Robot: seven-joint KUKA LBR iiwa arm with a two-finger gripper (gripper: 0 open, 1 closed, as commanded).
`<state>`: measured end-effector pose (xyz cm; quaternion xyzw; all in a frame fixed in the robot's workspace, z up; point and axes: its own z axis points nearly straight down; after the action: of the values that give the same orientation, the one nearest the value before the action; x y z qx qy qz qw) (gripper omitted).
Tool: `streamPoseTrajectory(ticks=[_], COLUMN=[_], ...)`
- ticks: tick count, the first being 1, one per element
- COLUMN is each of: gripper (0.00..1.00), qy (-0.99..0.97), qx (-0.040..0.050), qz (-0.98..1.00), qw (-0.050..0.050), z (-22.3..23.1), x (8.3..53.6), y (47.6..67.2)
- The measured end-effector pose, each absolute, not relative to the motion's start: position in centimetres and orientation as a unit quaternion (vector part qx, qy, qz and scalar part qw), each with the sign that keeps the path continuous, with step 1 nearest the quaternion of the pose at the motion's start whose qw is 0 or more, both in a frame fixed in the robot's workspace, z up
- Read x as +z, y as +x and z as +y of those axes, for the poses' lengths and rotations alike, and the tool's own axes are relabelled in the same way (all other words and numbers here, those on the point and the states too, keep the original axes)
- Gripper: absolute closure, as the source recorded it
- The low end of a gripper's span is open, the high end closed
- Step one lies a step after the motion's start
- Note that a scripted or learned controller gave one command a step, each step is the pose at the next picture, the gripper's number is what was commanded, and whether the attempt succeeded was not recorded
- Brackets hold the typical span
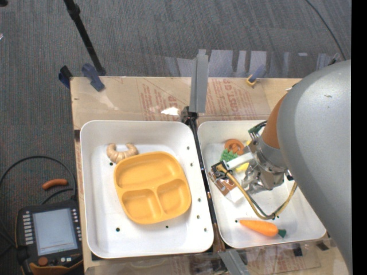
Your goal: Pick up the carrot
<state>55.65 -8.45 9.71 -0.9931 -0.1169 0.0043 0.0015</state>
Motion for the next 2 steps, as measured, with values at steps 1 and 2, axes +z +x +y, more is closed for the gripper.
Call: streamPoseTrajectory(ticks=[1,2], gripper=[1.00,1.00], qy=[-0.913,-0.846], qx=[0.0037,0.0021], qz=[-0.408,-0.534], qw=[0.003,0.002], z=[-5.6,-8.3], x=[18.4,20.0], y=[49.7,49.4])
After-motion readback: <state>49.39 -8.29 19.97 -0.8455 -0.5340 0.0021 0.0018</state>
